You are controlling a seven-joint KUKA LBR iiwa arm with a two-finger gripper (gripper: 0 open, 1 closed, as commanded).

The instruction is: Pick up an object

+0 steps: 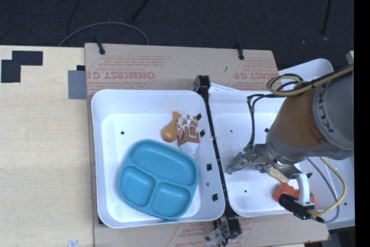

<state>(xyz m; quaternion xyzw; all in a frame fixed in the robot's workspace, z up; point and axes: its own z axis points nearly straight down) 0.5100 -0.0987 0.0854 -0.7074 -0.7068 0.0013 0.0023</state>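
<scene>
Overhead, at a slant, a bench carries two shallow white bins side by side on a cardboard sheet. A left bin [107,124] holds a blue tray [157,178] with three compartments, lying toward its near side. Just beyond the tray's far right corner lie a small orange toy [170,127] and, touching it on the right, a crumpled printed wrapper [188,130] that leans against the bin's right wall. All three are untouched.

A right bin [237,118] has a bare white floor where visible. The arm [306,118], grey with an orange band, reaches in from the right and covers much of it, with yellow and black cables looped around it. Its gripper [238,162] sits low over the middle of this bin, pointing left toward the divider between the bins. Whether it is parted or closed cannot be told; nothing is seen in its grasp. An orange and white fitting [292,191] hangs at the arm's near side.

Judging by this, every candidate lies in the left bin, well apart from the gripper. A good attempt would cross the divider, centre over the orange toy and descend straight, avoiding the flat tray.
</scene>
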